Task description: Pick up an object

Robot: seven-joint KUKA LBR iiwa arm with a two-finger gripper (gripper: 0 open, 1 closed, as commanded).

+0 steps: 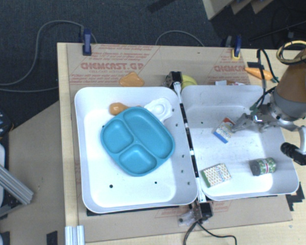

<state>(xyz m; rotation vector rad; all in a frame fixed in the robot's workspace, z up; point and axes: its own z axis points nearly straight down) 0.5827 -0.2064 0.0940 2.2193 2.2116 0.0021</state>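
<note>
Plywood counter [143, 60] carries two white bins; over the right bin [245, 98], the hand [234, 127] touches a small red-white-blue packet [224, 132], grip unreadable.

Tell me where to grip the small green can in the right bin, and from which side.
Take the small green can across the middle of its round body, coming straight down from above. It lies on its side, long axis roughly left to right, so the fingers should probably close across it front to back. It sits apart from the patterned packet, but near the right bin's right rim.
</note>
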